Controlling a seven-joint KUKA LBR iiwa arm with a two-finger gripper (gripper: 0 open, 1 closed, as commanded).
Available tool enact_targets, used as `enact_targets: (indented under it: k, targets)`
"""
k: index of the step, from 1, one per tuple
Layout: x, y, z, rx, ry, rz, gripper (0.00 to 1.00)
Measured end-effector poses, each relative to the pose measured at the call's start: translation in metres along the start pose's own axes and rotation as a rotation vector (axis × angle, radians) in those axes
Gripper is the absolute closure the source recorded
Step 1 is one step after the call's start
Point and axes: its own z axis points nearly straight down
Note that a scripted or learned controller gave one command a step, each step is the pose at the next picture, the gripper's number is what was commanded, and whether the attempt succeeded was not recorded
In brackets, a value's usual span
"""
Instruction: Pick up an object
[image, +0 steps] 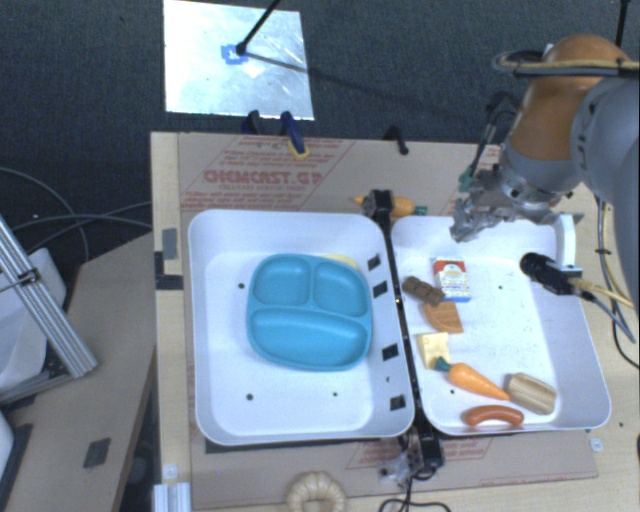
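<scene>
The gripper (468, 228) hangs over the right bin's (575, 335) far left corner, beyond the carton (452, 278), its state unclear

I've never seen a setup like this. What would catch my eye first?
Probably the blue divided plate, lying alone in the left bin. Next, the toy food scattered in the right bin: a carrot, a sausage, a small red and white carton. Above that bin's far edge hangs the grey and orange arm, its gripper pointing down.
</scene>
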Motion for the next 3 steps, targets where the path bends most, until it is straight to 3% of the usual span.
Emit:
enact_targets:
  k: [2,3]
  targets:
    - [0.007,-0.004,-0.003,0.001,0.000,0.000,1.00]
    - [0.001,0.005,-0.015,-0.001,0.000,-0.001,1.00]
